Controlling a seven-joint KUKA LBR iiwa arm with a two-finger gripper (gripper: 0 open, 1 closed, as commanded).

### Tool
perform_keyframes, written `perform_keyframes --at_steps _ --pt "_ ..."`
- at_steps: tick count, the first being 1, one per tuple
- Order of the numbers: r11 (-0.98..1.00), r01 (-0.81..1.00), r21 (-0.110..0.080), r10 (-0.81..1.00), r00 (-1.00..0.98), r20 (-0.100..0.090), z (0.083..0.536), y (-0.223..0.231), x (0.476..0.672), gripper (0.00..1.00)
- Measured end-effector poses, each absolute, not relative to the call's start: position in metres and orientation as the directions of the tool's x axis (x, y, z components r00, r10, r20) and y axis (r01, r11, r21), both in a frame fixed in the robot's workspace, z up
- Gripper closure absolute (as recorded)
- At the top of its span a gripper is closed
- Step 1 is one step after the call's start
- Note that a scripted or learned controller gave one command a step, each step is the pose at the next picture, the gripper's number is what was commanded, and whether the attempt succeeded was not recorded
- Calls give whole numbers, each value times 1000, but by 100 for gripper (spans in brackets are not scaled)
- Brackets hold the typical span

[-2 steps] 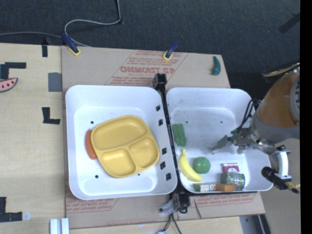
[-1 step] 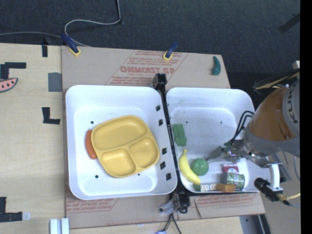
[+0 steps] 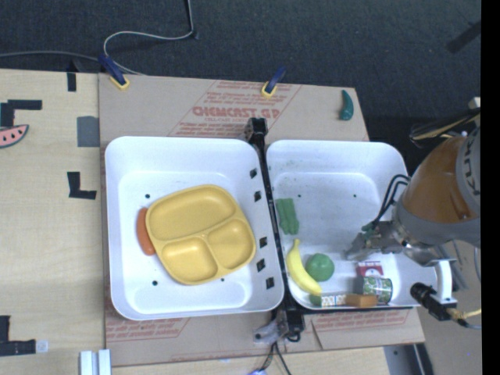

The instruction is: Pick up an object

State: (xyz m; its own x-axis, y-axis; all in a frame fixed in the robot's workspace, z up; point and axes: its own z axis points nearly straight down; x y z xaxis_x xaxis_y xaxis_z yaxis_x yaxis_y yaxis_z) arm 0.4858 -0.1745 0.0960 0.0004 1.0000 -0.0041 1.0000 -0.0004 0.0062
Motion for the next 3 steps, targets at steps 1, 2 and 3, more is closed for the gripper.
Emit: perform_keyframes --at_steps 1,2,3 --pt "2 1000 1 1000 -2 0 205 -132 507 100" --pt "2 1000 0 1000 -2 0 205 -132 506 0" --pt "0 1000 -4 1000 0 1 111 -155 487 0"
